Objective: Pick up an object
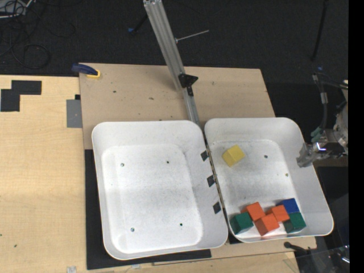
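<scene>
in the right bin (pixel 296 131), a yellow block (pixel 233 155) lies alone near the far wall, and orange blocks (pixel 267 218), green blocks (pixel 242 223) and a blue block (pixel 290 205) crowd the near right corner. the pincer (pixel 319 148) hangs just outside that bin's right rim; i cannot tell its state. the left bin (pixel 108 135) sits alongside on the bench (pixel 40 169).

The wooden table (pixel 142 92) bears two white bins side by side: left bin (pixel 151 189) and right bin (pixel 264 172), near its front edge.
</scene>
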Controlling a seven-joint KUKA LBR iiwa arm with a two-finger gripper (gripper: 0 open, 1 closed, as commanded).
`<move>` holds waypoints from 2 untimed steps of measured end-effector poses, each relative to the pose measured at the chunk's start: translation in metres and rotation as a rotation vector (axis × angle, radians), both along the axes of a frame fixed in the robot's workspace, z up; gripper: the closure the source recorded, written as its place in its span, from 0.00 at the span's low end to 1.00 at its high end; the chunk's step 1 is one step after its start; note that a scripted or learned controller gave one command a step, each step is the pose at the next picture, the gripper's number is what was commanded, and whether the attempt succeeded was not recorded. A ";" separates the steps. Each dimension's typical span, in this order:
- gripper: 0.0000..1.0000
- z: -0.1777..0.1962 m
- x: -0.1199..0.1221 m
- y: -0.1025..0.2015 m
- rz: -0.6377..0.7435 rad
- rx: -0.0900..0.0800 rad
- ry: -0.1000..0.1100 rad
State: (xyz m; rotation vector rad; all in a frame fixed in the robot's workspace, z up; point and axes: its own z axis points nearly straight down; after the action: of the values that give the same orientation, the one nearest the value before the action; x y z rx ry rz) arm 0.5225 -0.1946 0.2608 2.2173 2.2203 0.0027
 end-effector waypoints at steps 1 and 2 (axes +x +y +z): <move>1.00 0.004 0.006 0.056 0.004 0.005 0.005; 1.00 0.008 0.011 0.107 0.003 0.005 0.007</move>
State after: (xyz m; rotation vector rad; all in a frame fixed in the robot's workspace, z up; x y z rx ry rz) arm 0.5339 -0.0873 0.2686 2.2198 2.2301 -0.0003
